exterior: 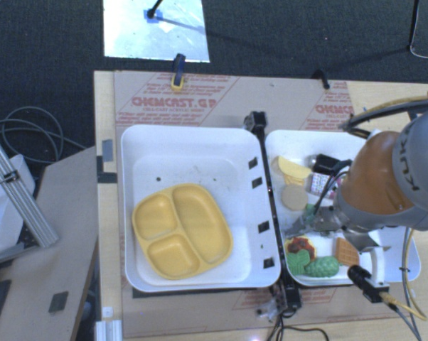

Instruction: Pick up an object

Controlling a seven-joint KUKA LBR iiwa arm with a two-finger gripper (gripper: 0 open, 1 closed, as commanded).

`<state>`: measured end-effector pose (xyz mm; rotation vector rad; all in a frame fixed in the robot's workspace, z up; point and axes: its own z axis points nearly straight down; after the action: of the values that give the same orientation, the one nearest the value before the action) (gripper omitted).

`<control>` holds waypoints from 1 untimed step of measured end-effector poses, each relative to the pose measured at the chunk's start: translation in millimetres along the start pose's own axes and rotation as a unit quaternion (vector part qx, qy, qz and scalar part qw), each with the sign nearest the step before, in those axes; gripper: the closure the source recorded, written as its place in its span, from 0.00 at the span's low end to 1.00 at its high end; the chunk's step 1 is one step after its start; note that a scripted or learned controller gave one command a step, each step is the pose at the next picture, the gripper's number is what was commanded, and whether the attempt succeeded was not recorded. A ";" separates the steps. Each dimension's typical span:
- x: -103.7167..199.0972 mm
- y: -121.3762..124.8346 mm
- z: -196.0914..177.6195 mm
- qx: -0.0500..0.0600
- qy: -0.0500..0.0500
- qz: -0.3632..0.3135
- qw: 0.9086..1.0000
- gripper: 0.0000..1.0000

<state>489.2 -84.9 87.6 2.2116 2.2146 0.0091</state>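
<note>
Two bins: left bin and right bin, side by side on bench, divided by a dark strip
Left bin: yellow tray with three sections, lying flat, toward the near-left corner
Right bin: much of it covered by arm, which comes in from the right
Arm: orange band and grey body hide the bin's middle and right part
Gripper: low over the right bin's left side, mostly under the wrist; cannot tell its state
Visible items, far side: yellow block, tan disc, small labelled container partly behind cables
Visible items, near side: green pieces, red-and-yellow piece, orange cracker-like square, crowded together, some touching
Held object: none can be made out at the gripper
Hard to read: shapes under the wrist, blurred and shadowed
Cut off: arm at the right edge
</note>
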 end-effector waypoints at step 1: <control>0.0 0.9 -9.4 0.001 0.002 0.000 1.000 1.00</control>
<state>490.0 -84.8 97.0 2.2133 2.2185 0.0104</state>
